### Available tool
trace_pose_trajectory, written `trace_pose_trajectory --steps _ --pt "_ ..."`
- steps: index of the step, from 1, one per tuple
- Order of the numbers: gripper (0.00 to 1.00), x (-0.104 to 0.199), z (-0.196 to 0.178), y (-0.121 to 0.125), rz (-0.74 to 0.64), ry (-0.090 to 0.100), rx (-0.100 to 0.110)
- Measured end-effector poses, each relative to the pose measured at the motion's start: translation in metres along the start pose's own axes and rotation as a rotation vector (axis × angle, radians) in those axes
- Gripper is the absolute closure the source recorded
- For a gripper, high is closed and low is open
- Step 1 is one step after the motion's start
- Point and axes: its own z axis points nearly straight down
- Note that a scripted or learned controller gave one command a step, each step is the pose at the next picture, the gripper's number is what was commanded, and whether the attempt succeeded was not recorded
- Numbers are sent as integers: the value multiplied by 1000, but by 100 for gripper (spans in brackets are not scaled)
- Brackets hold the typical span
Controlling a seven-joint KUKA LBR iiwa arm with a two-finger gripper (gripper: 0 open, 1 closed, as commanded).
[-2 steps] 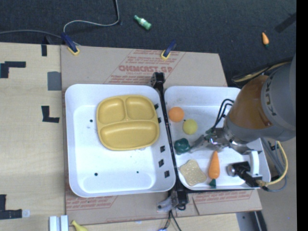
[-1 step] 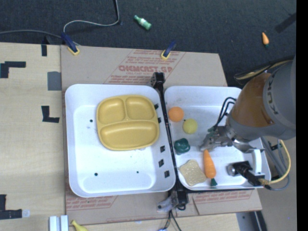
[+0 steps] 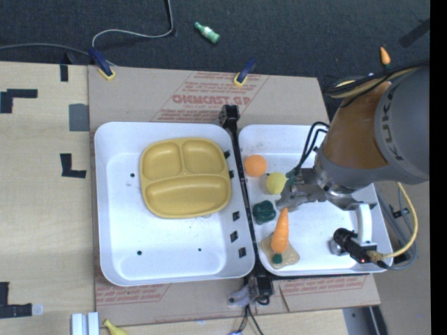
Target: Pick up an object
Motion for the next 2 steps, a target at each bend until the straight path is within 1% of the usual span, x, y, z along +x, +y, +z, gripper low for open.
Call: trace_pose_trajectory --steps 1,2 --pt "100 41 -48 40 0 0 0" --pt "100 107 -54 87 -1 0 1"
